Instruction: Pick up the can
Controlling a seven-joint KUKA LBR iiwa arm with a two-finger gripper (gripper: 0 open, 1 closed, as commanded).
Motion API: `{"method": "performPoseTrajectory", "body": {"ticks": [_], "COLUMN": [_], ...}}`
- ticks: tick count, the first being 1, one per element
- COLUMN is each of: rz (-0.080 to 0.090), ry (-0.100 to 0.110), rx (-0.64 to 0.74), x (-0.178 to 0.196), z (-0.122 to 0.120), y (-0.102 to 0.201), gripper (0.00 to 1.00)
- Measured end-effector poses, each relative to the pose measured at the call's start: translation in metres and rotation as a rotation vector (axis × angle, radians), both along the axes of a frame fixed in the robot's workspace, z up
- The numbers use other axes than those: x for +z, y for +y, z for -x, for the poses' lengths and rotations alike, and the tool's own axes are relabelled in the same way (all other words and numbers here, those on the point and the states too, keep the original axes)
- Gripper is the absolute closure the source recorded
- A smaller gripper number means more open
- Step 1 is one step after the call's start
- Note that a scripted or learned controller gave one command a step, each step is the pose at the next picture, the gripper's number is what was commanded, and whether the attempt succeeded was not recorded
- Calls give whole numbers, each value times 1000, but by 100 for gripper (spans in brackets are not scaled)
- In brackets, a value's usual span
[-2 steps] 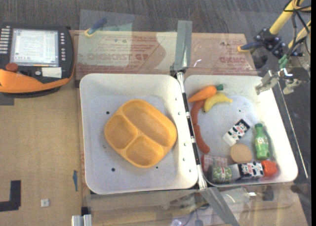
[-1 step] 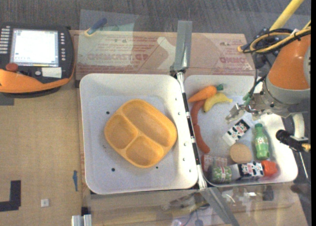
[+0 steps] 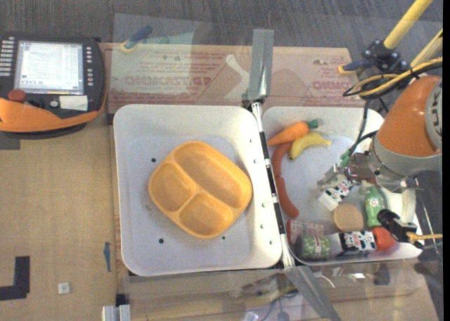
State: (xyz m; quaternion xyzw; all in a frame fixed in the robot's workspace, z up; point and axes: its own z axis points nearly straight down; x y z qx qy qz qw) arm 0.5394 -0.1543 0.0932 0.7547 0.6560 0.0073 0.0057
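The can [image 3: 346, 216] stands upright in the right bin [image 3: 309, 193], showing a round tan top. It sits low in the bin, between a small white carton [image 3: 337, 192] and a green bottle [image 3: 373, 205]. My gripper [image 3: 344, 174] hangs from the grey wrist under the orange band, just above the white carton and a short way up and left of the can. Nothing is visibly held in it.
A carrot [image 3: 290, 133], a banana [image 3: 309, 144] and a long red pepper [image 3: 281, 185] lie in the right bin's upper left. A clear bottle with a red cap [image 3: 341, 243] lies along its lower wall. The left bin [image 3: 133, 172] holds an orange divided tray [image 3: 200, 187].
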Motion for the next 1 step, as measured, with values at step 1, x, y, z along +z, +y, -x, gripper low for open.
{"method": "performPoseTrajectory", "body": {"ticks": [1], "rz": [0], "ry": [-5], "rx": [-1], "x": [11], "z": [-1], "y": [0], "gripper": [100]}}
